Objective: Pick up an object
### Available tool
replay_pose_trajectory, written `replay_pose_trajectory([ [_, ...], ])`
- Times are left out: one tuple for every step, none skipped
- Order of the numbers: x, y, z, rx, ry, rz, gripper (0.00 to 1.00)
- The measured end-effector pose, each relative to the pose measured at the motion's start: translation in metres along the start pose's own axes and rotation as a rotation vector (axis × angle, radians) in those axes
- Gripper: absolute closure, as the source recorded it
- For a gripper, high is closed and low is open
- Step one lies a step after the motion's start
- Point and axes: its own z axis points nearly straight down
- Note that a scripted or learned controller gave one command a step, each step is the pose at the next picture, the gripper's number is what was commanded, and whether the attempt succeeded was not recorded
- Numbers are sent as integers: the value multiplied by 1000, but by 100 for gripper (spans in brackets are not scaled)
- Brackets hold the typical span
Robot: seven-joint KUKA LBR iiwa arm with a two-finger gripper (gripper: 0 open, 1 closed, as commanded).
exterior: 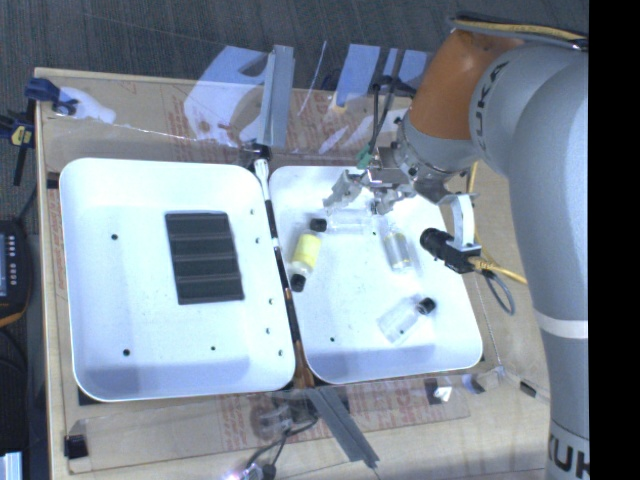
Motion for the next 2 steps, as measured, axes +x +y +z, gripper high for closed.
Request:
replay_pose_trajectory([
  [8,28,110,-10,-4,-16,0],
  [30,-25,113,-3,-6,-42,0],
])
